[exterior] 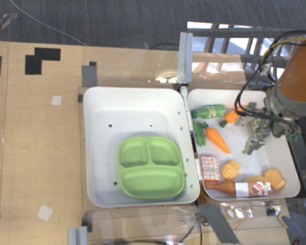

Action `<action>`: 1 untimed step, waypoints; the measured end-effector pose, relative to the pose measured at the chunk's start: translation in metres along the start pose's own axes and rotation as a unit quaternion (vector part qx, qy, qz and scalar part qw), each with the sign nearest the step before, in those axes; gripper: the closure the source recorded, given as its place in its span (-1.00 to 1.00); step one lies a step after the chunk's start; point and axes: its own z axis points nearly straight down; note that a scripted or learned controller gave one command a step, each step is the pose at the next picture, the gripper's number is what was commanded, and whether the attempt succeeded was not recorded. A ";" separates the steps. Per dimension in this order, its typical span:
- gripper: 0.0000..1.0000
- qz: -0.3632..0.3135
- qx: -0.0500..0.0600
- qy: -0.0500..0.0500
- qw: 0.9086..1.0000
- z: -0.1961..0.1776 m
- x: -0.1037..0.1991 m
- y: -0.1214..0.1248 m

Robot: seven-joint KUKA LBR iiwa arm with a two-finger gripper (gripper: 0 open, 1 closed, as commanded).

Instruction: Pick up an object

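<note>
We see a left bin (99,116) holding a green divided plate (151,167). The right bin (290,180) holds a carrot (218,140), bottles and crackers; the gripper (255,146) hangs there, holding nothing, jaws slightly parted.

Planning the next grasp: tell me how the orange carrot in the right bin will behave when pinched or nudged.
The carrot looks like smooth moulded plastic, so probably stiff, light and a bit slippery. Its rounded, tapered body may roll or swing in an arc if nudged. It lies apart from the gripper, close beside the green vegetable.

Below pincer (255,139): bare bin floor (268,154), open.
Left: carrot (218,139) near.
Toward the front rim: waffles (230,169), bottle (247,189) crowd.
</note>
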 end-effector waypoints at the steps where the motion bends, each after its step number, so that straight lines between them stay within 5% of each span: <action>1: -1.00 0.002 0.000 -0.001 1.000 0.118 -0.020 0.017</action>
